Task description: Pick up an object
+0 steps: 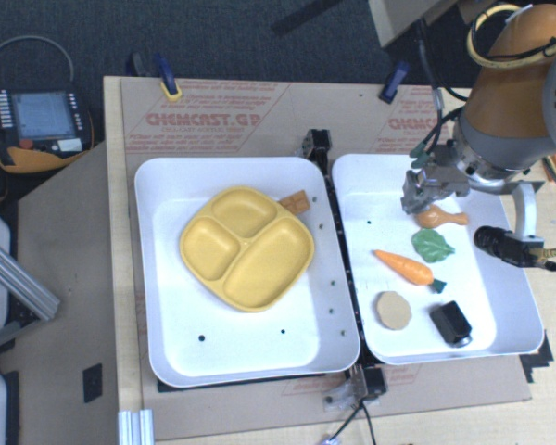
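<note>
Right below my gripper [433, 193], basically touching it, sits a small orange drumstick-looking toy [442, 217], prob the closest thing to grab. I'm hanging low in the far corner of the right bin [366, 193], but can't tell from this angle how the gripper stands or whether it has hold of anything.

Just past the drumstick, going away from me toward the front: a green leafy piece [432, 245], then a carrot [406, 266] lying at a slant, then a round tan disc [394, 310] w/ a black block [451, 323] beside it. All loose and spread apart, I'd guess so each can be picked w/o bumping a neighbour.

Well off to my side, the left bin [167, 276] has a yellow divided plate [247, 247] w/ a small tan piece [296, 202] at its edge.

Surface [120, 211] under the bins is brown board printed "CHEMCAST GP" in red, repeated; the bit by me is half covered.
</note>
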`<state>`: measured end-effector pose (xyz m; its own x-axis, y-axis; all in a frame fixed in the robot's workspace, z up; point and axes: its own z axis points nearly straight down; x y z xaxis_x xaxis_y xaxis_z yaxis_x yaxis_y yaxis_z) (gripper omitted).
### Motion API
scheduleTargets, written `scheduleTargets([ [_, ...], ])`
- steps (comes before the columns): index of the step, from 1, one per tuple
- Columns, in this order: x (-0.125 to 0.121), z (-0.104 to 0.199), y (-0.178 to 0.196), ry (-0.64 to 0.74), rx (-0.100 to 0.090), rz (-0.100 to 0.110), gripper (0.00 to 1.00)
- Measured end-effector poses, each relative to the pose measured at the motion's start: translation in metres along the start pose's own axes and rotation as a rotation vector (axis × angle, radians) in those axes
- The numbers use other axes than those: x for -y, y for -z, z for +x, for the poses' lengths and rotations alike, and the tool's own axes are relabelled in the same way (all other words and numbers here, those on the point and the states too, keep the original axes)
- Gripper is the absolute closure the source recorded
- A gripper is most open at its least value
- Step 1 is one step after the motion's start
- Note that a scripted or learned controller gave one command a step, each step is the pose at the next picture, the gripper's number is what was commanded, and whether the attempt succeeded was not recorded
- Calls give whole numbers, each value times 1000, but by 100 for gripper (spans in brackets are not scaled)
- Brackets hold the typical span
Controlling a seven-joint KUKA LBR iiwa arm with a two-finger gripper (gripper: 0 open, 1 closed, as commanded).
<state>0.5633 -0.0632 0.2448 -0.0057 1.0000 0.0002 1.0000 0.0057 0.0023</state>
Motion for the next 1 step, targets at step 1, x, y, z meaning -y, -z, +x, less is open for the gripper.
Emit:
scheduleTargets([
  [1,-9,52,3,-1,0,0,100],
])
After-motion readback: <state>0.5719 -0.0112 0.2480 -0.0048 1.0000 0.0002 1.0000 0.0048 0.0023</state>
